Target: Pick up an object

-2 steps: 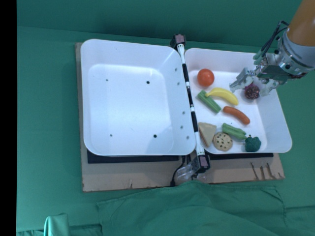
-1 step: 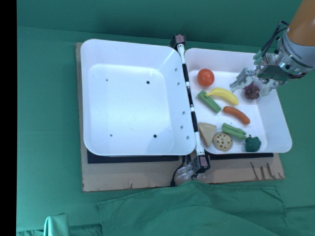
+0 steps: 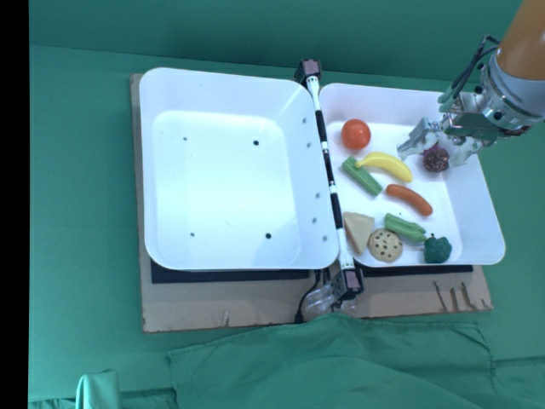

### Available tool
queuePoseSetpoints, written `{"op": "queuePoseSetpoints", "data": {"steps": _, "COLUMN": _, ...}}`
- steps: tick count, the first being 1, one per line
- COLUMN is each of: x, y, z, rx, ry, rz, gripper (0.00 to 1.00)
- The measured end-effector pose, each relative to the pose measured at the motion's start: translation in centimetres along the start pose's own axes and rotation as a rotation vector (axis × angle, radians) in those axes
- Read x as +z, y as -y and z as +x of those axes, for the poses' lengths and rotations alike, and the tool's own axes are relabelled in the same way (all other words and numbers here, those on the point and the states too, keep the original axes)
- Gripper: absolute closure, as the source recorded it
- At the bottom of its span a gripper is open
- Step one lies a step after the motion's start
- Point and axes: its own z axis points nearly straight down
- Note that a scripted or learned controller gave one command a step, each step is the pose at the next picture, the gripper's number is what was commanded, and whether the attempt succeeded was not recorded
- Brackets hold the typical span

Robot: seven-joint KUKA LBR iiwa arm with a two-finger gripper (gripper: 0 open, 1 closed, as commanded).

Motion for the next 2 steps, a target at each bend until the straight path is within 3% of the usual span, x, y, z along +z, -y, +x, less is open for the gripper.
{"op": "queuePoseSetpoints", "data": {"steps": 1, "x": 11.94, "y": -5.98, "z": 0.62, "rx": -0.003, "ry": -0.001, "rz": 0.010, "gripper": 0.00}}
{"op": "queuePoseSetpoints", "data": {"steps": 2, "x": 11.21, "y": -5.99, "z": 0.50, "rx": -0.001, "ry": 0.001, "rz": -0.001, "gripper": 0.00}}
